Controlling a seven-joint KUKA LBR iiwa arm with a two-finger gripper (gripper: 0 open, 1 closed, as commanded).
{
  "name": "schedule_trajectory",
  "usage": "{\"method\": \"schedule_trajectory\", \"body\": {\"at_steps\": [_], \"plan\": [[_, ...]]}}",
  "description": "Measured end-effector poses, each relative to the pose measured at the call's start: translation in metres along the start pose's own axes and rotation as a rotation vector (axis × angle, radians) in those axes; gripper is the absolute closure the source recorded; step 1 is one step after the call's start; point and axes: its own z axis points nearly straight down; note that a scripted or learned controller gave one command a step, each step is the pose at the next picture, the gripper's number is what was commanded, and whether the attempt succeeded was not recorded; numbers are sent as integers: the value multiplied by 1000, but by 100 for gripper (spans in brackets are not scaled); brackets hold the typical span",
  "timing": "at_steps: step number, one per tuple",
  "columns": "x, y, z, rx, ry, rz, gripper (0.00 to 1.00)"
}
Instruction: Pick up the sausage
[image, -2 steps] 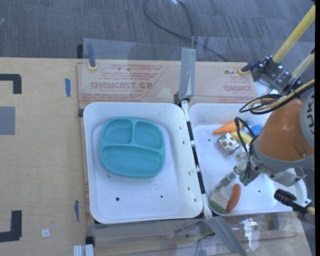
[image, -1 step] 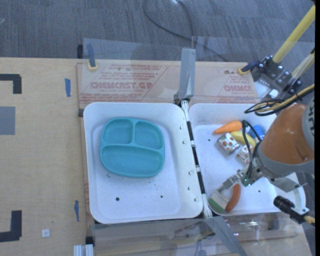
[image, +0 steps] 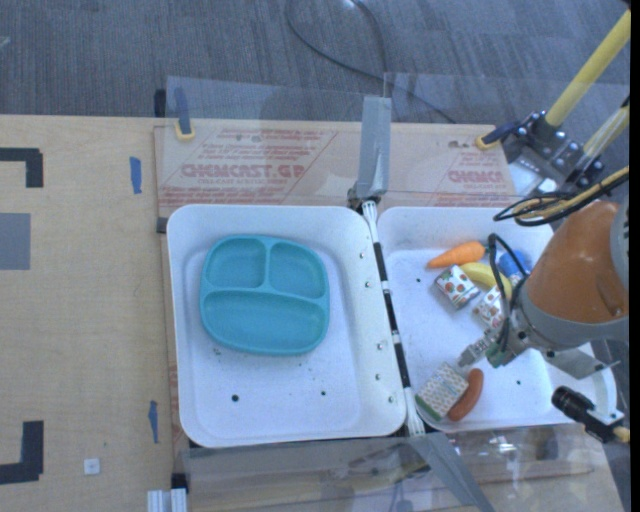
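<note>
Reaching in from the right, the grey arm (image: 578, 290) with its orange band hung over the right bin (image: 420, 232), and its tool (image: 480, 352) sat low above the bin floor, near the bin's front half. Whether the tool's two parts were apart or together could not be told from above, since the wrist covered much of them; nothing could be seen between them.

The sausage (image: 466, 394) lay on the right bin's floor close to the front wall, a small reddish-brown piece tilted so its upper end pointed toward the tool. It was just below the tool and apart from it. Touching or just beside its left side lay a small green-and-tan packet (image: 441, 388), near the bin's front left corner.

Farther back in the same bin, a carrot (image: 456, 255) lay near the rear, with a yellow item (image: 481, 273) just beside it and a blue item (image: 511, 262) partly hidden behind the arm. A small printed box (image: 455, 288) with red marks sat in front of the carrot, and another printed item (image: 489, 306) lay next to the wrist.

The left bin (image: 190, 330) held a teal divided plate (image: 265, 294) with three compartments, set toward the bin's back left. Both bins rested side by side on the wooden tabletop (image: 80, 300), which carried black and blue tape marks.
</note>
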Motion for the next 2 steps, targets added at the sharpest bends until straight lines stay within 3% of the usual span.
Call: {"method": "schedule_trajectory", "body": {"at_steps": [1,2], "plan": [[51,24,-107,13,11,10,100],[52,24,-107,13,11,9,0]]}}
